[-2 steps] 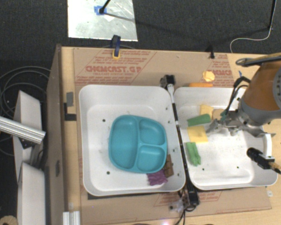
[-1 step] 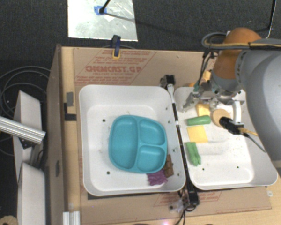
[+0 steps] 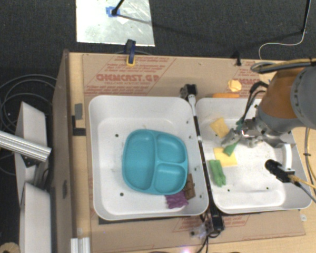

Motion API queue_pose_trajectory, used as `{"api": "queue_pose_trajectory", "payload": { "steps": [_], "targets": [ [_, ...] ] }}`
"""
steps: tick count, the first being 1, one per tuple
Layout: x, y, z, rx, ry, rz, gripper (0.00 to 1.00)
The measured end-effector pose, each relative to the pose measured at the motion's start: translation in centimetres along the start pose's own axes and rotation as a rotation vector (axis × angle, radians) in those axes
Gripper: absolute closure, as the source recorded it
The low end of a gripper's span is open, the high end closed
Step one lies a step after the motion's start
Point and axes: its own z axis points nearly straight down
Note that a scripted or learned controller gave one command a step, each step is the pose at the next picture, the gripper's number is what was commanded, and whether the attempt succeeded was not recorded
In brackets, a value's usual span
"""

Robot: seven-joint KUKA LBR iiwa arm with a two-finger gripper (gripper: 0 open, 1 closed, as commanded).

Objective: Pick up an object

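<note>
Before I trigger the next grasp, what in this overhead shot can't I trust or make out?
- Tool: too small and blurred to tell whether it grips the small green piece at its tip.
- Yellow block: partly covered by that green piece.
- Brown object: tucked against the teal divided plate; shape unclear.
- Purple item: too small and blurred to identify.
- Right bin: far corner hidden by the arm.

Teal plate [image 3: 155, 161], 2 white bins [image 3: 102, 157].

Bench [image 3: 142, 67] – brown cardboard top w/ red print – carries two white bins: left bin [image 3: 102, 157] & right bin [image 3: 258, 196], side by side.
</note>
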Motion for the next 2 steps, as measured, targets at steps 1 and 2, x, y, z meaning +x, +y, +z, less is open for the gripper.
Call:
{"api": "queue_pose_trajectory", "payload": {
  "steps": [1,2],
  "targets": [
    [0.3,0.5,-1.1,-0.010,-0.001,-0.006,1.00],
    [6.5,-6.7,-10.3,-0.004,0.003,-0.011,1.00]
  ]
}}
